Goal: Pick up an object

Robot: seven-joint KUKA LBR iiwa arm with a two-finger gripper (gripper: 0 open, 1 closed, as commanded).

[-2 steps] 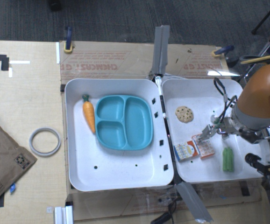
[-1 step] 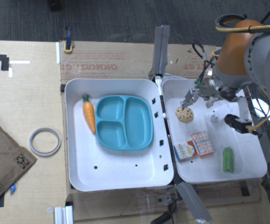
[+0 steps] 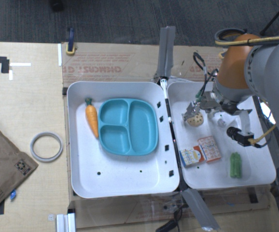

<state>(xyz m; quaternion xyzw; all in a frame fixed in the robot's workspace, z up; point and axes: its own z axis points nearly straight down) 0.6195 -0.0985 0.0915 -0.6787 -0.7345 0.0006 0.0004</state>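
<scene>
The gripper (image 3: 196,111) sits at the right bin's (image 3: 260,178) ten o'clock, over a beige die (image 3: 195,120); I cannot tell its opening.

Hidden and cut off
The arm (image 3: 255,57) runs off the right edge; the box (image 3: 2,166) is cropped at left; card (image 3: 209,149) print is illegible.

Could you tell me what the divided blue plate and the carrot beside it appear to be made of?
The plate looks like moulded plastic: one even turquoise colour, smooth with a soft sheen, rounded compartment ridges. The carrot seems a toy, likely plastic or rubber: flat, uniform orange with a tidy green top. Its exact material is unclear from this view.
</scene>
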